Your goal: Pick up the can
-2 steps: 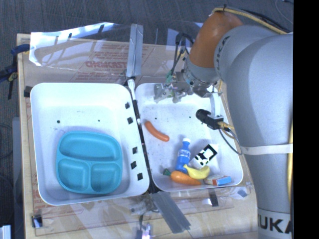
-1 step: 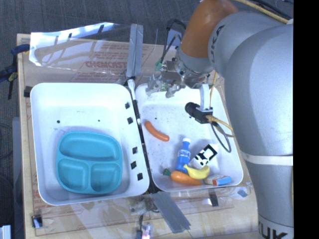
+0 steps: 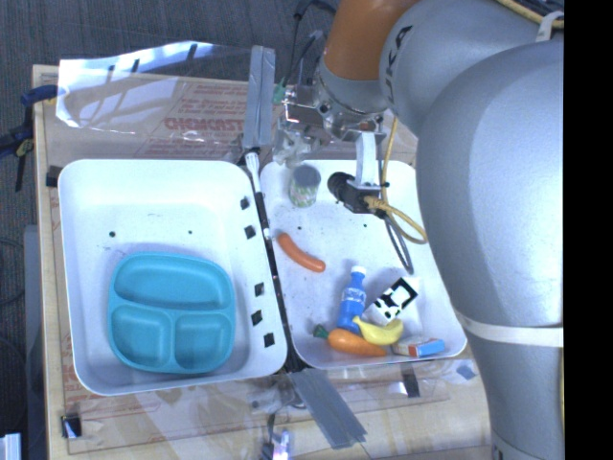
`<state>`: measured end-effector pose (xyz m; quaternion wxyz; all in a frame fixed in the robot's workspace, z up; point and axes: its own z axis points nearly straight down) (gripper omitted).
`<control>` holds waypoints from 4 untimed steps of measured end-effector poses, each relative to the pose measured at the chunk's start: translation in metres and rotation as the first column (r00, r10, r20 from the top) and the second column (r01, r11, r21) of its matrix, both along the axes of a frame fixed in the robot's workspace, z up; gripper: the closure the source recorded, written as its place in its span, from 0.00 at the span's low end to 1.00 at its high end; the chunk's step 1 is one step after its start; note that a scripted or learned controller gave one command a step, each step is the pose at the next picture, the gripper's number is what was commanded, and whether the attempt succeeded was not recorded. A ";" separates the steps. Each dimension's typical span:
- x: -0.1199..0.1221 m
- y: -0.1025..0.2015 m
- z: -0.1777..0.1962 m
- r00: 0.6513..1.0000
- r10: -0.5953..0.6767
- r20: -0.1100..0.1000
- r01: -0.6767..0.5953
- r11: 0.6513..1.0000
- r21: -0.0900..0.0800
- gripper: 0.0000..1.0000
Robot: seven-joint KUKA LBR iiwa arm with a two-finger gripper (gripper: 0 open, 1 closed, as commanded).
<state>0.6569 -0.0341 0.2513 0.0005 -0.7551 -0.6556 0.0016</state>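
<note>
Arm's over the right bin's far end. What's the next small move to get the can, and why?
Probably lower the gripper straight down over the can. The can stands upright in the right bin, just below the wrist, apart from the sausage, and nothing shows it grasped yet.

small silvery can (image 3: 304, 185) stands upright at right bin's (image 3: 436, 300) far left corner.

wooden bench (image 3: 450, 415), two white bins (image 3: 153, 185) side by side

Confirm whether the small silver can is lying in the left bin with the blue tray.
No, the small silver can stands in the right white bin.
</note>
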 end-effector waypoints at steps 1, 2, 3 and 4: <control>-0.023 -0.044 0.016 0.985 0.171 -0.002 -0.171 0.985 0.002 1.00; -0.023 -0.043 0.016 0.985 0.171 -0.002 -0.171 0.985 0.002 0.00; -0.061 -0.070 -0.084 0.996 -0.091 -0.007 0.091 0.996 0.001 0.00; -0.141 -0.081 -0.161 1.000 -0.028 0.000 0.028 1.000 -0.007 0.00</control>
